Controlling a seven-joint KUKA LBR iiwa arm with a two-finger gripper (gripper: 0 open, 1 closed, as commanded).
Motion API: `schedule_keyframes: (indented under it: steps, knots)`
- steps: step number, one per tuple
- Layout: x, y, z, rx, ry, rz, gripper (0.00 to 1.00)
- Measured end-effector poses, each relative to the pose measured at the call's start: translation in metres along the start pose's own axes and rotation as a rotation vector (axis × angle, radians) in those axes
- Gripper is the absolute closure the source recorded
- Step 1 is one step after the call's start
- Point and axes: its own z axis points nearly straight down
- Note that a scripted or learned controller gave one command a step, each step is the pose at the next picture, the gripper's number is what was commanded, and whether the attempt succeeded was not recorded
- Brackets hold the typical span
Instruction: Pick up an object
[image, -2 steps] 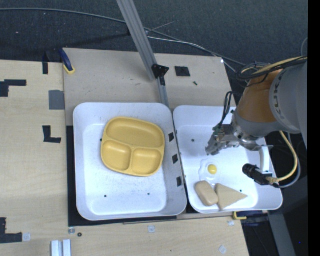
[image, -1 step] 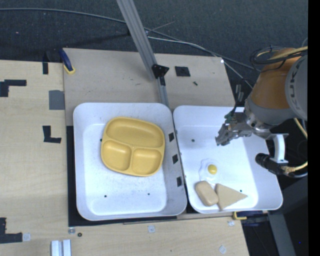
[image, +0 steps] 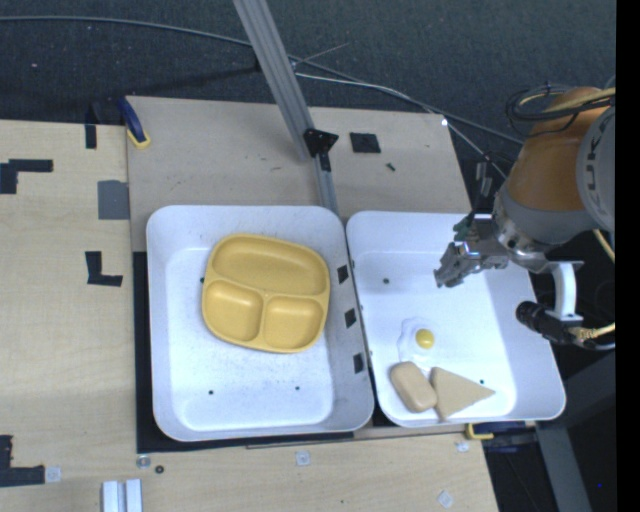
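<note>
Overhead: two white bins side by side on the surface (image: 230, 150), with the arm over the right one.
Left bin (image: 170, 300) holds a yellow divided tray (image: 266, 293). Right bin (image: 520, 340) holds a tan wedge (image: 460, 392), a bread roll (image: 411, 386) and a fried egg (image: 420, 340) near its front. Claw (image: 455, 268) hangs above the egg, apart from it; whether open or closed cannot be told.

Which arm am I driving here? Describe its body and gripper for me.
A thick rounded arm, orange band above a grey wrist, with dark cables looping behind it. The gripper is small, dark grey and metallic. A black fitting with a white bracket hangs beside the wrist.
</note>
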Motion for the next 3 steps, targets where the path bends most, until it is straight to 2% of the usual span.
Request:
schedule_keyframes:
  steps: [2,3]
  knots:
    - [0.118,0.043,-0.009,0.001,0.002,-0.007,1.00]
    - [0.171,0.050,-0.008,0.002,0.001,-0.005,1.00]
